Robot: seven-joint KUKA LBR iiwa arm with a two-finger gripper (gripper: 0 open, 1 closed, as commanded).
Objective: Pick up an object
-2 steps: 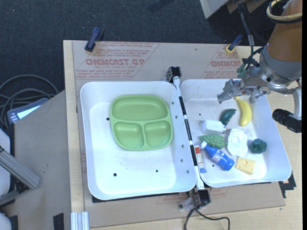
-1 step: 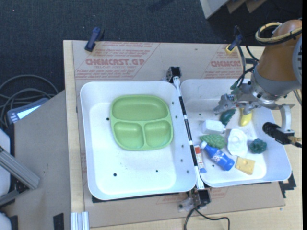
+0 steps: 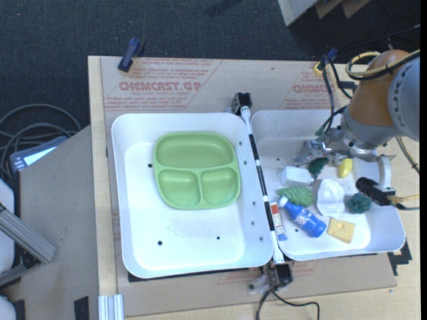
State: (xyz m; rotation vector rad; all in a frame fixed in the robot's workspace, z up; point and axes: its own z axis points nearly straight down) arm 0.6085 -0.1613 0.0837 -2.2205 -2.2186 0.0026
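I see the objects crowded in the right bin (image 3: 380, 240): a white block (image 3: 296, 175), a green leafy piece (image 3: 297, 195), a blue bottle (image 3: 304, 219), a white crumpled item (image 3: 330, 196), a yellow cheese wedge (image 3: 341, 230), a dark green ball (image 3: 359, 203) and a small yellow piece (image 3: 344, 168). My gripper (image 3: 319, 157) sits low just above the white block, near the bin's back wall; I cannot tell its opening or whether it holds anything. The left bin (image 3: 133, 245) holds a green divided plate (image 3: 197, 170), with bare floor in front of it.
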